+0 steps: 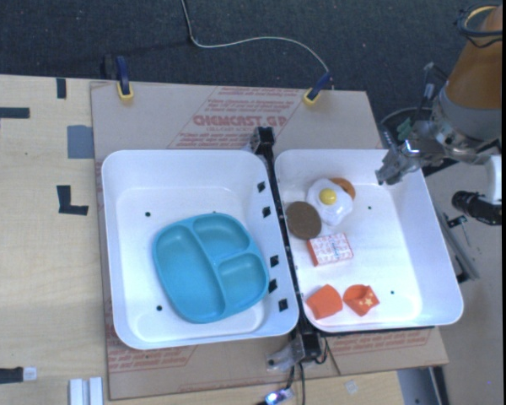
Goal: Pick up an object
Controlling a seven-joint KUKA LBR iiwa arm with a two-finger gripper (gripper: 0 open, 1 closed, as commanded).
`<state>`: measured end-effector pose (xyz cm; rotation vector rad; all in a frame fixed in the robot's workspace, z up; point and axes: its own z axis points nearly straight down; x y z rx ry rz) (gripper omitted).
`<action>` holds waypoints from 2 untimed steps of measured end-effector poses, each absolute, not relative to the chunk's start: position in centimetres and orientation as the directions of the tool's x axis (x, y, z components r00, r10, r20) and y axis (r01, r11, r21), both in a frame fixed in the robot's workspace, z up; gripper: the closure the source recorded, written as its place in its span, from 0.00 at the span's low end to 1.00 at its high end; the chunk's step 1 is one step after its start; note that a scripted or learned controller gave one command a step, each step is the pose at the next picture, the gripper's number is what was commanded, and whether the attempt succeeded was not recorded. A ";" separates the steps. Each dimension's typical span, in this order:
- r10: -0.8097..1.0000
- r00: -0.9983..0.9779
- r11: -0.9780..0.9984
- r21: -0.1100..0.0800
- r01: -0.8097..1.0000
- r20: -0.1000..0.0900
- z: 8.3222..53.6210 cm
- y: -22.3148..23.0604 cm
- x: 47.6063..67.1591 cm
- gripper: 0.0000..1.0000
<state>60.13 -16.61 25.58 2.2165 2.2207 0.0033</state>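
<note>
From the overhead camera view, the arm (476,74) comes in at the upper right, its orange band up near the frame's corner and the grey wrist angling down and to the left. The pincer (391,170) hangs at the top right edge of the right bin (422,251), tip pointing down-left toward the bin's inside; it is small and dark here, and I cannot tell how it stands or whether anything sits in it.

Now the things on offer, all in the right bin. A white fried-egg toy (330,199) with a yellow yolk lies in the upper left part, an orange piece (344,186) peeking out just behind it. Touching the egg's left side is a brown round disc (303,219). Just below those, a small white card with red print (330,248) lies flat, a bit tilted. Down near the front wall sit an orange block (324,301) and, just beside it, a crumpled orange-red piece (360,299).

The egg is the nearest of them to the pincer, lying to its left and slightly lower, clearly apart from it. The two orange things are well apart from it, down the bin.

Over in the left bin (126,226), a blue divided tray (209,266) lies flat, and both bins rest on a cardboard sheet (228,116) on the tabletop (34,251)
</note>
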 end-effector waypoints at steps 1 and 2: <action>1.000 -0.005 0.005 -0.002 1.000 0.001 24.2 -11.8 59.7 1.00; 1.000 -0.006 0.006 -0.003 1.000 0.002 22.9 -6.3 58.4 1.00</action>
